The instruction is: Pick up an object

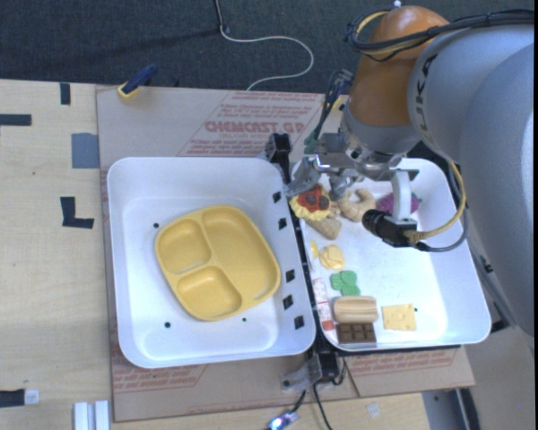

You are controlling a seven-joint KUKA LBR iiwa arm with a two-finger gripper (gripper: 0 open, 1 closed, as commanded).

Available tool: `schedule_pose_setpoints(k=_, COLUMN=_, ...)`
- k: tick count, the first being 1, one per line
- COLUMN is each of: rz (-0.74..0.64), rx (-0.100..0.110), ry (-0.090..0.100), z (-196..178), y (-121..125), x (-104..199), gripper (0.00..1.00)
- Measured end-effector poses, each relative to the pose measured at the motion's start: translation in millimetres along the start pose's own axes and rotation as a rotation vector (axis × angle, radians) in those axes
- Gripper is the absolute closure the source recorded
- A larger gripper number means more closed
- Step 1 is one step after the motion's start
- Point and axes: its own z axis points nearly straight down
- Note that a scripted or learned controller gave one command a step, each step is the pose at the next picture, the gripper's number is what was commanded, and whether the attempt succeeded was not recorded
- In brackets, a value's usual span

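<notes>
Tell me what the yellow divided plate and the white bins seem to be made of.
The yellow three-compartment plate looks like moulded plastic: uniform colour, rounded ridges, a soft sheen. The two shallow white bins also look like smooth plastic, with rounded corners and a mild gloss, though thin coated metal cannot be ruled out.

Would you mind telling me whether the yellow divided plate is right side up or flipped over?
Right side up: the yellow divided plate shows three hollow compartments facing up.

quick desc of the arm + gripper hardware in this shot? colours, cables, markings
Bulky grey arm with a rounded orange band above the wrist. Dark lettering runs along the grey casing, partly cut off. The gripper is metallic silver with black parts. A yellow cable loops beside a black cylindrical fitting.
</notes>
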Motion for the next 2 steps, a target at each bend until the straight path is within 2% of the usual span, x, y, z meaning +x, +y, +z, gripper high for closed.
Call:
schedule_pose_setpoints(k=1, rz=0.005, rx=0.003, ry=-0.003, z=10.7, y=-7.9, x=13.5, gripper=1.0)
schedule_pose_setpoints(k=2, rz=0.006, rx=0.002, ry=-0.003, z=5.6, y=-6.6, x=5.0, gripper=1.0)
